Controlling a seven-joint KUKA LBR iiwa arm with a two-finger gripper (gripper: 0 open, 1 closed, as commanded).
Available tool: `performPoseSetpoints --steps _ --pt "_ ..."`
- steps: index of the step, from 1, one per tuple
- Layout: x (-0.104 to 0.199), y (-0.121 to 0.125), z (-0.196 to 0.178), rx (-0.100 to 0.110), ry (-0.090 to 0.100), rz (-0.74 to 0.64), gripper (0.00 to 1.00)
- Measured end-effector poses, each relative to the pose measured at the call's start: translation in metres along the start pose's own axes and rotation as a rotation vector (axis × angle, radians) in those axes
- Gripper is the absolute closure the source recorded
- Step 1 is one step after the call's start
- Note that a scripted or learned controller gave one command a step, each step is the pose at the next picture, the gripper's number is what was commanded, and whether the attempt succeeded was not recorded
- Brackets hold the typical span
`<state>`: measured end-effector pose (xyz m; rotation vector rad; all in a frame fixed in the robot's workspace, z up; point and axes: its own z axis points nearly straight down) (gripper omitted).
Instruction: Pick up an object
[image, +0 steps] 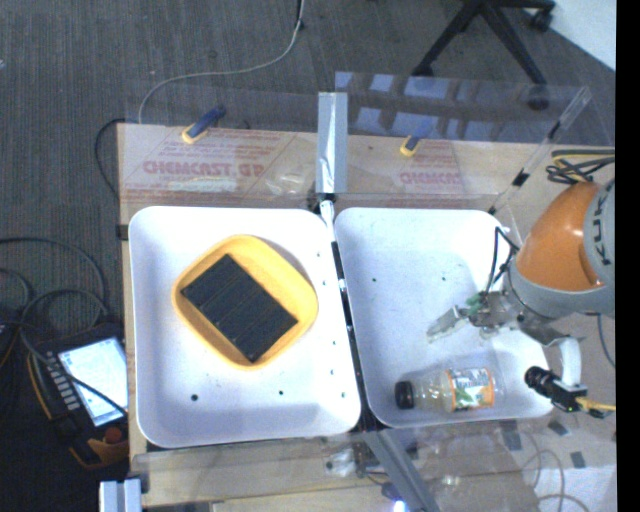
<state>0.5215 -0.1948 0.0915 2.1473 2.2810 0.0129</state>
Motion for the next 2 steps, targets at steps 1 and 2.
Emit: performPoseSetpoints --steps 1,2 --pt "0.021 -0.030 -0.001 -0.009 -0.010 -0.140 0.00" --pt "-0.007 -0.012 -0.001 -0.002 0.001 0.180 0.00"
